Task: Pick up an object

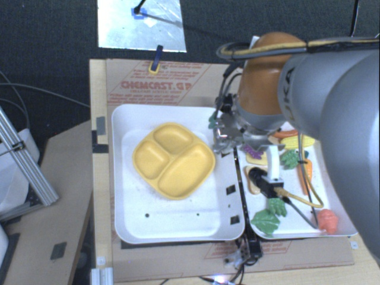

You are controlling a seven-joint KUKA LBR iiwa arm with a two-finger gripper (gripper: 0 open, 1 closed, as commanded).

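Nearest, a green leaf toy [265, 221] and a pink toy [327, 219] lie in the right bin [300, 235]. Farther back, purple grapes [254, 153] sit just beside the end effector [228, 136]; I cannot tell whether it is open or closed. With toys this crowded, a grasp could glance off and slip.

Glossy yellow plastic plate [173, 160] in smooth white plastic bin [127, 218]; matt cardboard [160, 84] beneath.

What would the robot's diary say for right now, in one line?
arm: over the divide between bins | left bin: yellow divided plate | right bin: green toy leaf, toy carrot | grasp: cannot tell
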